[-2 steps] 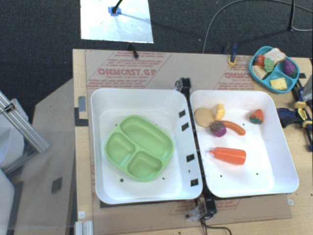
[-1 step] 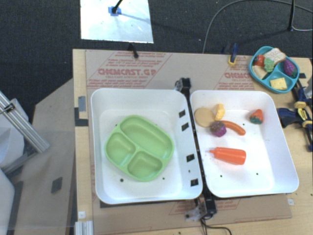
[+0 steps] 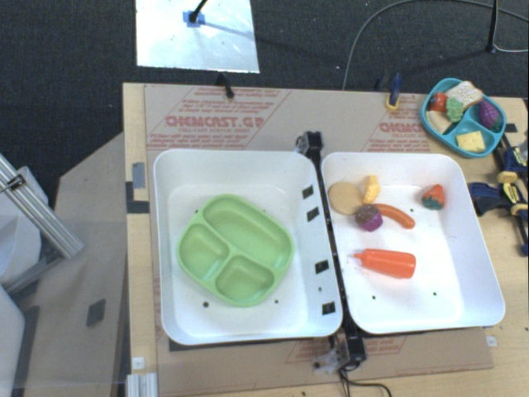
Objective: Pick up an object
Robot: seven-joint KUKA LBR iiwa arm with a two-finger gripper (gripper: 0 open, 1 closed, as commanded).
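Right bin: near half lay bare, open from above. Carrot sat mid-floor; cookie, corn, grape cluster and sausage crowded the far left corner, strawberry apart. Green tray covered most of the left bin.

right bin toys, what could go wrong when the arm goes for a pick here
1. The tan disc, yellow piece, purple toy and sausage sit bunched together, so the fingers may nudge or catch a neighbour.
2. The disc lies close to the right bin's left wall, which may block a finger.
3. The carrot looks rounded and lies alone; it might roll or slip from a pinch.
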